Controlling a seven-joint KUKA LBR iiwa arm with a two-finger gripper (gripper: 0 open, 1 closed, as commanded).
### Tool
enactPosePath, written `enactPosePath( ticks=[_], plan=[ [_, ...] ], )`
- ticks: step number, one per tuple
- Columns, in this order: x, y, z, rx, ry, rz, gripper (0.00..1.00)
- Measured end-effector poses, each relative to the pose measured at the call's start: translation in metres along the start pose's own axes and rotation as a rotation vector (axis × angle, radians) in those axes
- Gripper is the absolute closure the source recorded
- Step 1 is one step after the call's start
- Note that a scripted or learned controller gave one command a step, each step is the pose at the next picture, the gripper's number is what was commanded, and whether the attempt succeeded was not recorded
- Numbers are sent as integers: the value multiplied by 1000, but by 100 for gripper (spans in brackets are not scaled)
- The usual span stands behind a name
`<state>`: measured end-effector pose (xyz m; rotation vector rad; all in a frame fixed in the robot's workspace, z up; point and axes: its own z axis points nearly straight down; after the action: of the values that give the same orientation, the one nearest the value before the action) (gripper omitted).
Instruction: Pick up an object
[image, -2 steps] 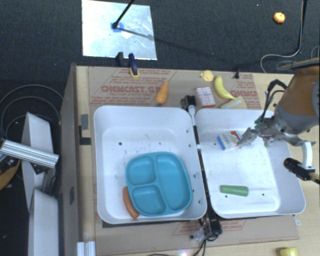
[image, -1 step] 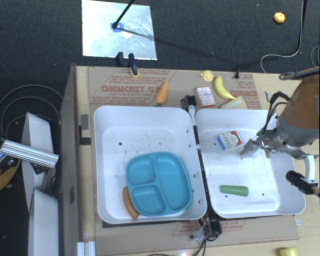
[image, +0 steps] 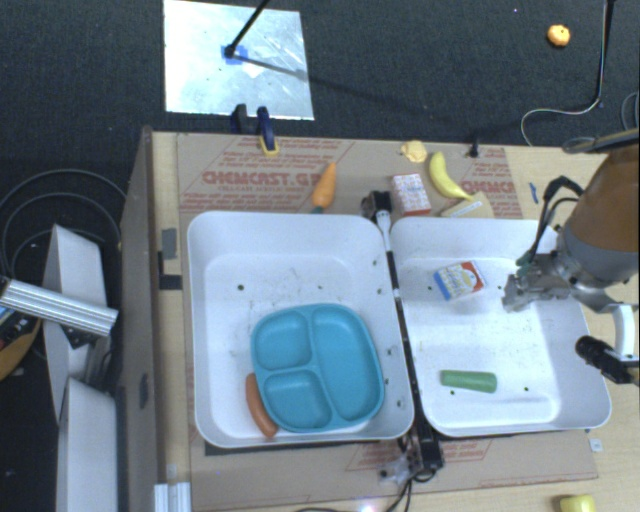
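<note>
**Nothing lifted yet as the hand hangs over the right bin**

Nearest the camera, in the left bin (image: 215, 300), sits the blue divided tray (image: 317, 367) with an orange sausage-shaped toy (image: 260, 405) lying just beside its front-left corner. Over in the right bin (image: 590, 400), a green cylinder (image: 469, 380) lies near the front, and further back a small white carton with red and blue print (image: 459, 280) rests flat on the floor. Both candidates are untouched, so by my read the pick is not yet made: the approach is under way, the grasp and lift are all to come.

The hand (image: 522, 288) sits at the right bin's right side, just beside the carton but apart from it. How far it is open, I cannot tell; nothing visibly sits in it. Beyond the bins, a banana (image: 445, 178) and a carrot (image: 323, 186) lie on the bench (image: 250, 170).
</note>
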<state>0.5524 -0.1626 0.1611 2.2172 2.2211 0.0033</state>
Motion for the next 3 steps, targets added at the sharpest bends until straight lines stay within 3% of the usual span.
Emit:
enactPosePath(
  ticks=[2,3],
  plan=[
    [75,15,-78,-1,1,-6,100],
    [63,40,-48,1,-1,-1,100]
  ],
)
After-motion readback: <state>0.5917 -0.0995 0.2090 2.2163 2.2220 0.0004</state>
